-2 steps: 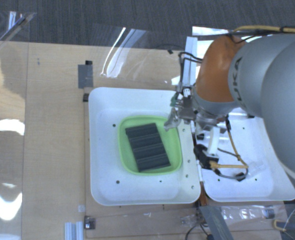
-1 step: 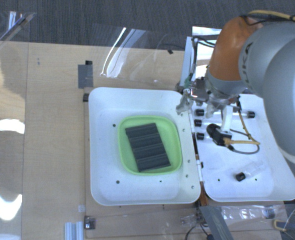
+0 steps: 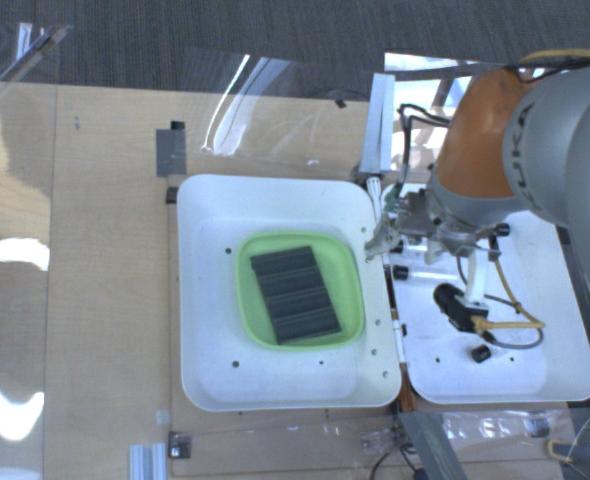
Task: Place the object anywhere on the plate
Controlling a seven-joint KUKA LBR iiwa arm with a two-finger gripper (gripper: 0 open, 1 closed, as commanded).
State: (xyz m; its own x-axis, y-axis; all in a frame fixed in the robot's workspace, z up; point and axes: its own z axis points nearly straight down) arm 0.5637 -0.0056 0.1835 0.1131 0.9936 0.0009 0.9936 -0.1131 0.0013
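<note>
A dark grey ridged block (image 3: 295,293) lies flat on the green square plate (image 3: 349,268), slightly askew, well inside the plate's rim. The plate rests in the middle of the left white bin (image 3: 205,368). My gripper (image 3: 396,236) hangs under the orange-banded wrist (image 3: 480,138), over the left edge of the right bin (image 3: 565,368), just right of the plate's upper right corner. It is apart from the block, and the wrist hides much of it from above.
A black plug with yellow and black cables (image 3: 472,318) hangs from the arm over the right bin. A grey upright post (image 3: 378,118) stands behind the bins. A small dark bracket (image 3: 171,150) sits on the wooden bench at the back left.
</note>
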